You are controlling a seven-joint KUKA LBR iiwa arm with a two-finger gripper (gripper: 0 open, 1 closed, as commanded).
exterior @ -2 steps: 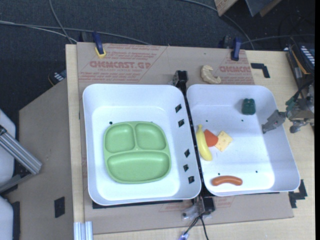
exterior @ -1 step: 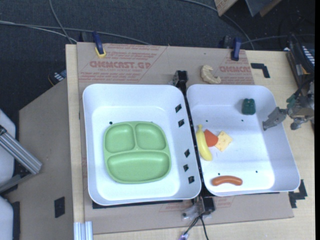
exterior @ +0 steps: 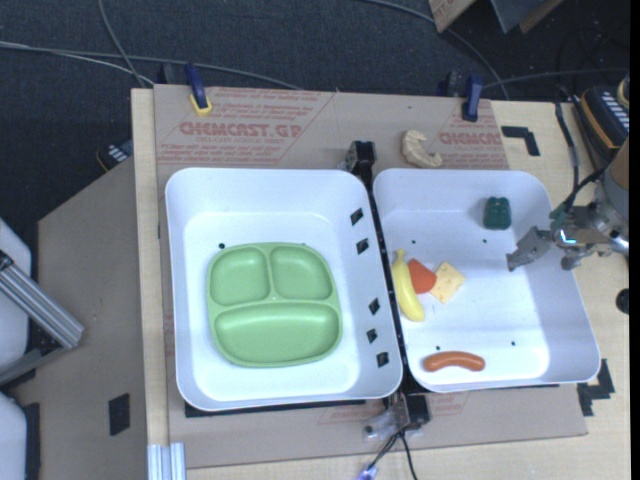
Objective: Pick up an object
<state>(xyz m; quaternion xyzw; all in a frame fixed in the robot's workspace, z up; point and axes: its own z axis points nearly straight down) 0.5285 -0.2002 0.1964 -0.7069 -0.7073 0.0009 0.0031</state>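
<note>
Jaws spread, gripping nothing: we see the gripper [exterior: 545, 256] at the right bin's [exterior: 560, 358] right edge. Cardboard-topped bench [exterior: 250, 118], dark floor [exterior: 60, 118] beyond. A banana [exterior: 408, 293] lies lengthwise far-to-near by the bin's left wall; a sausage [exterior: 455, 362] lies crosswise at its near edge.

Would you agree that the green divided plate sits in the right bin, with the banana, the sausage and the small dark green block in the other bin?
Not quite: the camera view shows the green divided plate in the left bin. The banana, sausage and small dark green block lie in the other, right bin.
</note>
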